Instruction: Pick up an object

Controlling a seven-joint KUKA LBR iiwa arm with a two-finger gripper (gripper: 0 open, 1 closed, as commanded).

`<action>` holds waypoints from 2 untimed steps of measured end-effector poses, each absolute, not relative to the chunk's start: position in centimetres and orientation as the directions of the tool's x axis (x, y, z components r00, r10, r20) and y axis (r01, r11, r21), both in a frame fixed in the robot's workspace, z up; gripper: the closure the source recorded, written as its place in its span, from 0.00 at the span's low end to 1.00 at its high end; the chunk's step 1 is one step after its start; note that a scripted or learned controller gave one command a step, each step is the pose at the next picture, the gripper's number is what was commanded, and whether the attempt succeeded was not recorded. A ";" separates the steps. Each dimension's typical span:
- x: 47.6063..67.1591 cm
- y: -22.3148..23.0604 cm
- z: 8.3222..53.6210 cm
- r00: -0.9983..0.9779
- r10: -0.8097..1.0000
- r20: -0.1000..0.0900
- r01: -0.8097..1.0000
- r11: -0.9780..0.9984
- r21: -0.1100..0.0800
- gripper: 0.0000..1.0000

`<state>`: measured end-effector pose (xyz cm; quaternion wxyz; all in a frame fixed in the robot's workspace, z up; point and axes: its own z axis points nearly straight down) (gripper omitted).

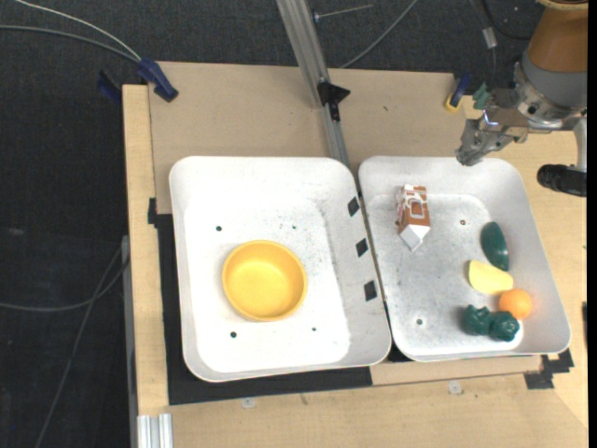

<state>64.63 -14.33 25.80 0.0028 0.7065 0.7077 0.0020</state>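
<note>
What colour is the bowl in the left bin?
Yellow. The bowl shows clearly in the camera view, sitting in the left bin.

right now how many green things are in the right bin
2: a dark green oval piece by the far right wall, and a knobbly green one at the near right corner, beside the orange ball.

A light wooden bench top (252,110) is seen from above, set on dark carpeted floor (56,203). Thin grey cables (65,21) are trailed across the carpet at left, blue clamps (157,78) are fixed to the bench edge, and a metal pole (303,35) is mounted at the rear
</note>
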 end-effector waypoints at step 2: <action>60.5 -4.2 25.5 -0.005 1.000 0.007 1.000 0.005 -0.012 1.00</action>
